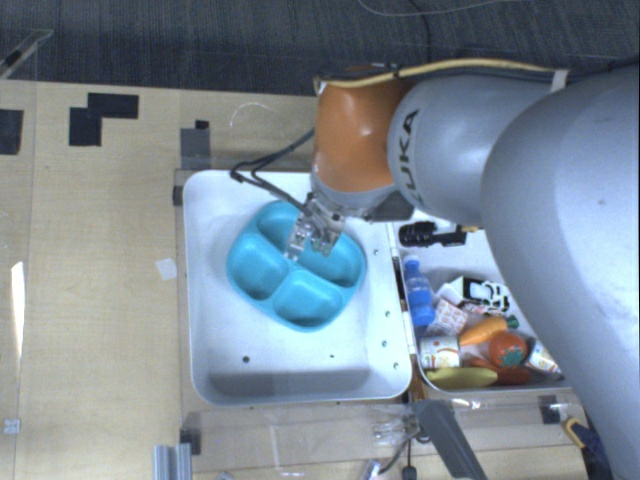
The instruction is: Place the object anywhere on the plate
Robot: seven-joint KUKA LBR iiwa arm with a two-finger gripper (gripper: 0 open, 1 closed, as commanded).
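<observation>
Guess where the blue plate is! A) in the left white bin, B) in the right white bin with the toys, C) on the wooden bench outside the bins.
A: the blue plate lies inside the left white bin, with the tool right over it, while the toys crowd the right bin.

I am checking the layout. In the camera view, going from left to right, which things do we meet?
Left white bin → blue divided plate → hand above the plate → blue bottle → orange toy in the right bin.
</observation>
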